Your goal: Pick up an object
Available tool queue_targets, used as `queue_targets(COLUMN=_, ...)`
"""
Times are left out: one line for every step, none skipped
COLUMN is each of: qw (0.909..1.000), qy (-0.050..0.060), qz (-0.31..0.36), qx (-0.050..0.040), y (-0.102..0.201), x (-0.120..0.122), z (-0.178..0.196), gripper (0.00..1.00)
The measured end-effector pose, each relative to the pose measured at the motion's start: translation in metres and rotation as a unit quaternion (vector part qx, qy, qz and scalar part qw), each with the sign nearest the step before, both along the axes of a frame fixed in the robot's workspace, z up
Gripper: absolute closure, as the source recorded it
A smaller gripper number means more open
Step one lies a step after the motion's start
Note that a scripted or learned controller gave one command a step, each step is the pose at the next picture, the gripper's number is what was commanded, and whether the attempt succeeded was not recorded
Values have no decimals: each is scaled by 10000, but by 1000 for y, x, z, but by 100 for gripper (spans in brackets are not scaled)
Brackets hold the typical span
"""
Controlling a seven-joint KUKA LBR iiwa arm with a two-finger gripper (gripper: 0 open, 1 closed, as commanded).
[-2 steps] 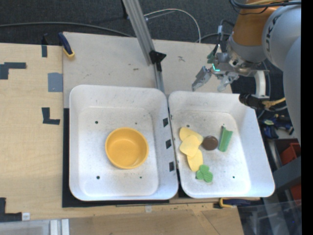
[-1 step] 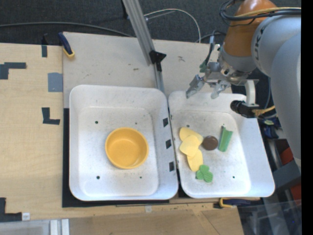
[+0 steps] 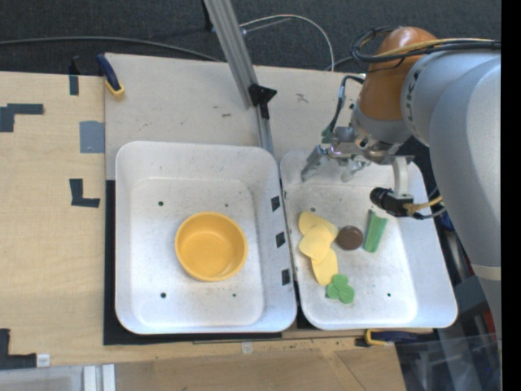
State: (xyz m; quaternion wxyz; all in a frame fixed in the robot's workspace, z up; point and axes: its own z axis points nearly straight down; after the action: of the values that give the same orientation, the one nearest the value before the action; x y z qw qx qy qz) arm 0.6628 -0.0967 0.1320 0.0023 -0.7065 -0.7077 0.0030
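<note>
Metal two-finger gripper point(image 3: 334, 164) up by far edge of right white bin point(image 3: 423, 300), fingers spread, nothing between. Yellow plastic pieces point(image 3: 317, 243), brown round lump point(image 3: 349, 238), green stick point(image 3: 374, 232), green leafy toy point(image 3: 341, 290) mid-bin. Yellow round bowl point(image 3: 211, 245) mid left white bin point(image 3: 138, 300).

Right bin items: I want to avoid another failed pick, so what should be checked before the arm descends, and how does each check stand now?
1. Fingers free of any object: ok; the gripper holds nothing.
2. Gripper above a target: not ok; it sits at the right bin's far rim.
3. Green block has space around it: ok.
4. Brown round piece isolated: not ok; touching the yellow pieces.
5. Yellow bowl out of the path: ok; left bin.
</note>
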Motion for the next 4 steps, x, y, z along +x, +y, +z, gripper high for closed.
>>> queue_targets(qw=10000, qy=-23, qz=5, qx=-5, y=1, x=-1, z=-46, gripper=0)
queue_targets(qw=10000, qy=-29, qz=9, qx=-2, y=2, x=0, z=-34, gripper=100)
queue_targets(qw=10000, qy=-51, qz=-2, qx=4, y=3, x=-1, z=9, gripper=100)
queue_targets(qw=10000, qy=-65, qz=0, qx=1, y=3, x=10, z=67, gripper=100)
